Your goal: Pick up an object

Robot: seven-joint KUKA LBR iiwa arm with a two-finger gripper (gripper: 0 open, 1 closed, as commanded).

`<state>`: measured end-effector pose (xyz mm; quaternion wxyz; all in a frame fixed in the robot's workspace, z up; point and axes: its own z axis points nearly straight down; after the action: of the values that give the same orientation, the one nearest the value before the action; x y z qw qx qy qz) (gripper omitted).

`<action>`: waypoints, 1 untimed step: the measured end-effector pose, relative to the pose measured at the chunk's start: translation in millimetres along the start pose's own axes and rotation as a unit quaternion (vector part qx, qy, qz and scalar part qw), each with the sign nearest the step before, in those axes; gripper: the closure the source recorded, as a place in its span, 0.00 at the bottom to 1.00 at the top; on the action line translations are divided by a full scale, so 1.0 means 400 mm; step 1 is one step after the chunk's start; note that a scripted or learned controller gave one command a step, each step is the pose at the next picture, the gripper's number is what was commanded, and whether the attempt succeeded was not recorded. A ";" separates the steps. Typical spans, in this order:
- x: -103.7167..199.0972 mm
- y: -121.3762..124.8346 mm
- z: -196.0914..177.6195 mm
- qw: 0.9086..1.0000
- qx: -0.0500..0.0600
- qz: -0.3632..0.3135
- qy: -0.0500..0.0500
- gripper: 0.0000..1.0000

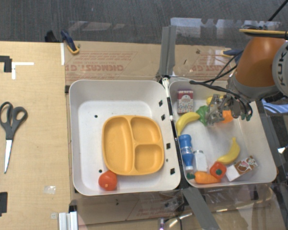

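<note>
The hand (pixel 220 112) hung low over the green toy (pixel 203 113) beside the banana (pixel 186 120), seemingly for grasping; its grip state was unclear.

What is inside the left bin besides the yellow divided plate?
A red tomato-like ball sits in the left bin, at its near corner just off the yellow plate. The plate's three compartments hold nothing. Anything beneath the plate is hidden.

I see scissors (pixel 9 128) lying on the wooden bench (pixel 33 176) at far left, and a blue clamp (pixel 69 42) near the cardboard (pixel 115 63).
</note>
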<state>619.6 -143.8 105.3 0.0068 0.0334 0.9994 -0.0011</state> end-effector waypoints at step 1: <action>-0.103 -0.052 -0.380 0.997 -0.001 -0.081 0.003 1.00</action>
<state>657.2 -167.0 257.9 0.0038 -0.0472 0.9989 -0.0009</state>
